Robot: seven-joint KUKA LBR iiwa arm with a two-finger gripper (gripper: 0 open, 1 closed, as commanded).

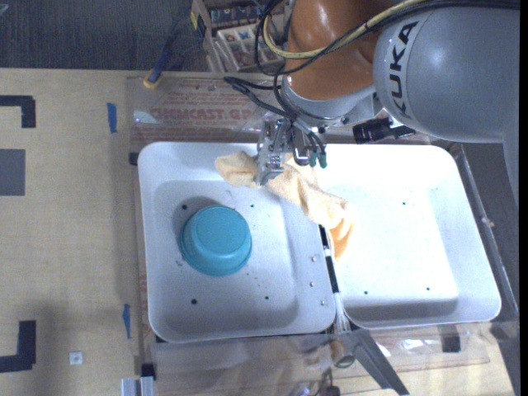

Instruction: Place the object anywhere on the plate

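A pale yellow cloth (309, 198) drapes across the divide between the two white bins, from the left bin's back wall down to an orange fold at the right bin's near-left edge. My gripper (270, 174) hangs over the cloth's upper left part, its fingers pointing down into the fabric, with cloth bunched around them. A blue-teal round plate (216, 239), turned upside down like a bowl, sits in the left bin (165, 304), to the lower left of the gripper and apart from the cloth.
The right bin (412, 254) lies under the arm's body. A cardboard edge and cables run along the back behind the bins. Wooden bench surface with blue tape marks extends to the left.
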